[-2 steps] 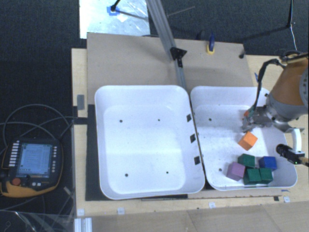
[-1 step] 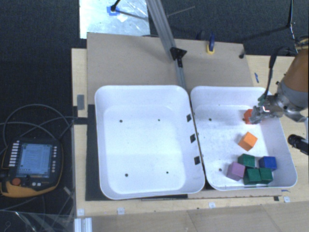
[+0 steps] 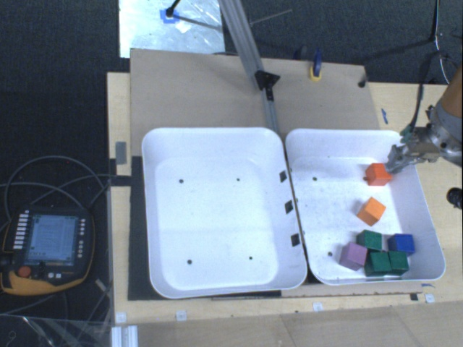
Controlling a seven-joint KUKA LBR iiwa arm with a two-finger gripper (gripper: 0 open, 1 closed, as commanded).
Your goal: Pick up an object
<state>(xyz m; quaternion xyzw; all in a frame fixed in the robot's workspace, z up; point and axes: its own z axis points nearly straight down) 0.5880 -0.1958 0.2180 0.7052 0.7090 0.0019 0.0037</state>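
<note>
From the camera above, two white bins sit side by side on the bench; the left bin (image 3: 163, 215) has nothing in it that I can make out, while the right bin (image 3: 318, 194) carries all the blocks. A red-orange block (image 3: 377, 173) lies near the far right wall; a lighter orange block (image 3: 372, 210) sits just nearer the camera, apart from it; a cluster packs the near right corner, with a purple block (image 3: 354, 255), two green blocks (image 3: 372, 240) (image 3: 381, 263) and a blue block (image 3: 401, 243) touching one another.

The gripper (image 3: 399, 157) reaches in over the right rim and hangs just beside the red-orange block, at its upper right; whether the fingers are spread or closed I cannot tell, and no block shows between them.

The step in hand looks like the approach to that red-orange block. To do it well, I judge the gripper should centre over the block before descending; square its fingers to two opposite faces; keep clear of the bin wall close behind; the loose block is a safer choice than the crowded corner.
</note>
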